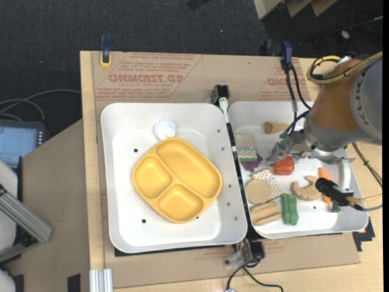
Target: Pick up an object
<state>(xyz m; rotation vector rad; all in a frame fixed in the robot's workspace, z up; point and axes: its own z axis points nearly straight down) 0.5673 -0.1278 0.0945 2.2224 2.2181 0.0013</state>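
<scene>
A clean pick is best made, it is judged, by lowering the claw (284,152) squarely over one item so that neighbouring pieces are not nudged. The claw is seen low over the right white bin (349,221), and whether it is open or closed cannot be told. The small red rounded toy (283,166) lies just beside and below it, seemingly touching; nothing is shown to be gripped. A yellow three-compartment plastic plate (176,179) rests in the left white bin (121,218), well apart.
</scene>
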